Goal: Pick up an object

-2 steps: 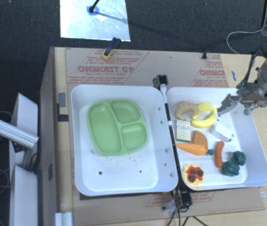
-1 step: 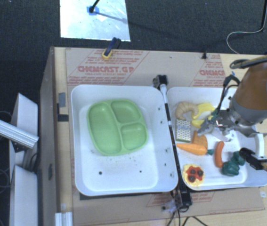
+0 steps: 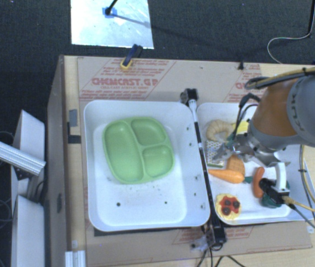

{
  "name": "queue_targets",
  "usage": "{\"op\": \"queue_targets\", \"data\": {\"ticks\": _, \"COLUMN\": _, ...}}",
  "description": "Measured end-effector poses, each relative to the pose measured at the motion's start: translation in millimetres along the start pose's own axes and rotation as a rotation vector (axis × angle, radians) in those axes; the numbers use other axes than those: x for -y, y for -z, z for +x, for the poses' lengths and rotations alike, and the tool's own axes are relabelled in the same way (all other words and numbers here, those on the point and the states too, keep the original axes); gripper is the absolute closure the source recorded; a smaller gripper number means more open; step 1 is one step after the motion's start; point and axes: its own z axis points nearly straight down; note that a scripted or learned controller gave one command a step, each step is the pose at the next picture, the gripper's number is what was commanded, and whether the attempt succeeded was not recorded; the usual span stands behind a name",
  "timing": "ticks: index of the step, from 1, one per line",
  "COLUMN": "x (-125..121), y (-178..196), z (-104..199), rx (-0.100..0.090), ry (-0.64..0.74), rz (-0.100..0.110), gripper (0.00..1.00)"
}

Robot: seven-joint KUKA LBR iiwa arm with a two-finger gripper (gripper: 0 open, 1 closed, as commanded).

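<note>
The right bin holds several toy foods. A pale croissant lies at its back left, and an orange carrot lies in the middle. An orange wedge sits just behind the carrot. A red-orange chili is to the carrot's right, and a yellow tart with dark berries lies at the front. My gripper is low over the bin, between the croissant and the orange wedge, above a grey speckled item. The wrist hides what lies right under it.
The left bin holds a green divided plate. A ridge with a black clamp at its back end separates the two bins. A yellow and black tool lies on the board behind the bins.
</note>
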Motion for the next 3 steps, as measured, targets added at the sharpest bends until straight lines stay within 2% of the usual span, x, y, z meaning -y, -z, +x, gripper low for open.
{"op": "queue_targets", "data": {"ticks": 1, "x": -2, "y": 11, "z": 2, "rx": -0.005, "ry": 0.001, "rz": -0.002, "gripper": 1.0}}
{"op": "queue_targets", "data": {"ticks": 2, "x": -2, "y": 12, "z": 1, "rx": -0.003, "ry": 0.0, "rz": -0.005, "gripper": 0.0}}
{"op": "queue_targets", "data": {"ticks": 3, "x": -102, "y": 1, "z": -6, "rx": -0.002, "ry": 0.004, "rz": -0.003, "gripper": 0.0}}
